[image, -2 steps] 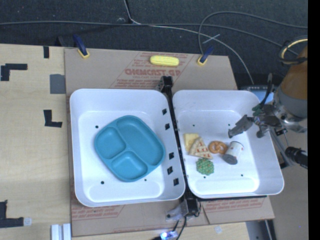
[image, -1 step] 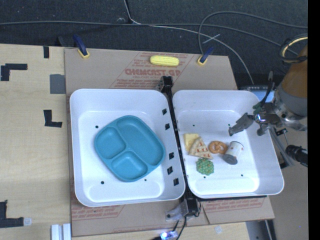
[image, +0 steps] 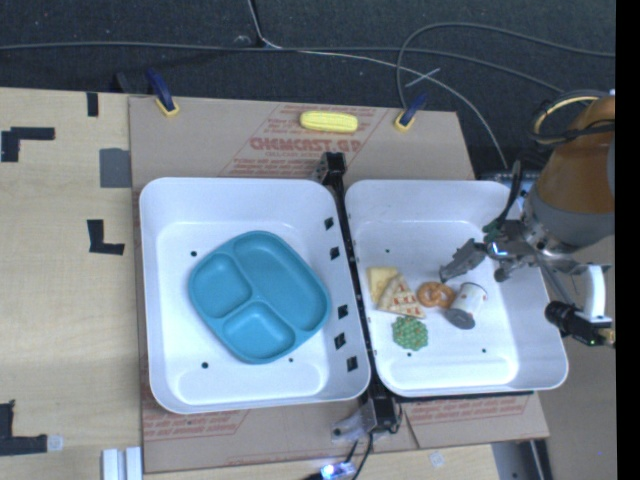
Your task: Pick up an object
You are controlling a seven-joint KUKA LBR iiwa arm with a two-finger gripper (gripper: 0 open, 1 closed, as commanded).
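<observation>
Pretzel (image: 434, 294) just below the fingers (image: 462, 262)

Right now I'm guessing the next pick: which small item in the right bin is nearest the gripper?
The pretzel, just below the gripper.

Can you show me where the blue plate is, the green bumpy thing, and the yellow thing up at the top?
blue plate (image: 258, 295): camera view, on the ridge between its compartments.
green bumpy thing (image: 410, 334): camera view, its middle, in the right bin.
yellow thing (image: 328, 122): camera view, its middle, on the cardboard above the bins.
</observation>
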